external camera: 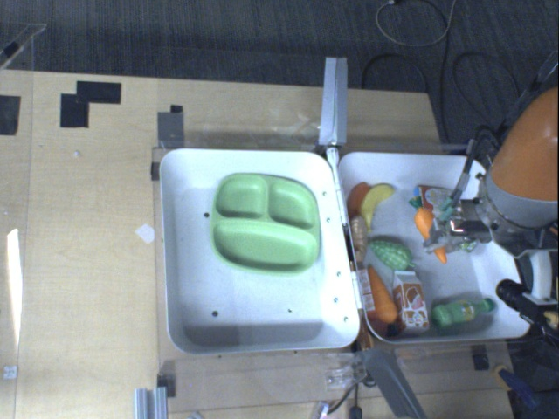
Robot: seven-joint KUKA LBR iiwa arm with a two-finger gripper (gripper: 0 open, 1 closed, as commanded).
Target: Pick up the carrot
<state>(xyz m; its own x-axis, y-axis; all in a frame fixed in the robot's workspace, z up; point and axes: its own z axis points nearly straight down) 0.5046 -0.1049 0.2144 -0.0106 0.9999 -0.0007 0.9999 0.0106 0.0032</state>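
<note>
Right bin (pixel 489 166), near edge: green bottle (pixel 460 312) and small carton (pixel 410 300). Carrot (pixel 425 223) sits mid-bin toward the far edge, touching the gripper (pixel 451 226); can't tell how the fingers are set. Left bin (pixel 175 260) carries a green tray (pixel 265 222) mid-floor.

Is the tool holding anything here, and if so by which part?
Cannot be told. The tool sits over the carrot in the right bin, but a grip isn't visible.
</note>
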